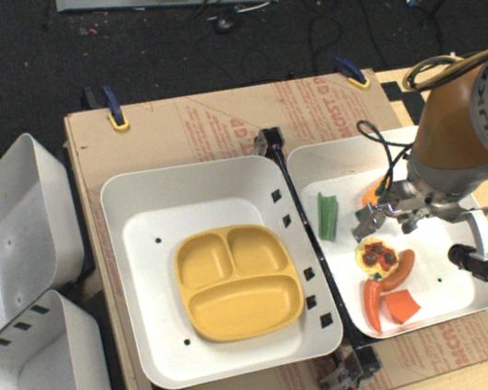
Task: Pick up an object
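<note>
Starting nearest the camera, in the right bin (329, 174), an orange block (402, 306) lies beside a red pepper (373, 304) whose long axis runs near to far. Just beyond them a sausage (399, 269) lies slantwise, touching a small pizza toy (376, 256). Farther back a green piece (327, 215) lies with its long axis near to far, close to the divider. The gripper (372, 219) hangs low over the bin, between the green piece and the pizza toy; whether it is open cannot be told, and nothing is seen held. Judgement: the pizza toy, just nearward of the gripper, is the closest pick. The left bin (133, 255) holds a yellow tray (238, 282). Red print on the cardboard (212, 120) is reversed and not legible.
</note>
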`<state>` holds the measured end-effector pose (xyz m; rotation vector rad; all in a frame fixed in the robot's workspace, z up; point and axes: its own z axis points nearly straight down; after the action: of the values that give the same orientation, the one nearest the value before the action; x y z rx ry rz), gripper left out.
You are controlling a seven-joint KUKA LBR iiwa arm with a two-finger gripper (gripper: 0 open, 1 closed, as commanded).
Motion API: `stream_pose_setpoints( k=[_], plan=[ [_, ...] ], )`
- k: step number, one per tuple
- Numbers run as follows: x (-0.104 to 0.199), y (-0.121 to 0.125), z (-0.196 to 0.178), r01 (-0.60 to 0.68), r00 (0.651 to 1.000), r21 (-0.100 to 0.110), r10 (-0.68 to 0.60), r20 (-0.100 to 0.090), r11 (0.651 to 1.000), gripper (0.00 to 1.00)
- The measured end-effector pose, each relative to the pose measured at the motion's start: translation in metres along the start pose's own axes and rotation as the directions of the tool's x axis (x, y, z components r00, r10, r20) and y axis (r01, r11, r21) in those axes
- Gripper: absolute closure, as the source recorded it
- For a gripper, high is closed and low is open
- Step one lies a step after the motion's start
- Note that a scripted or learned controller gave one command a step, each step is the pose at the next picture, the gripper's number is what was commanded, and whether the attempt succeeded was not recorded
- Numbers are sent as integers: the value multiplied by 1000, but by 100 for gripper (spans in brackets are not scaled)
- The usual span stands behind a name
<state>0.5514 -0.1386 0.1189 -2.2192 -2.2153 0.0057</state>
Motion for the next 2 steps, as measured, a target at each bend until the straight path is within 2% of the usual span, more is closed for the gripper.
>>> stream_pose_setpoints(
  k=[1,2],
  plan=[
    [1,0,28,0,1000,-3,0,1,1000,0],
    [0,1,17,-1,1000,-7,1,2,1000,100]
  ],
)
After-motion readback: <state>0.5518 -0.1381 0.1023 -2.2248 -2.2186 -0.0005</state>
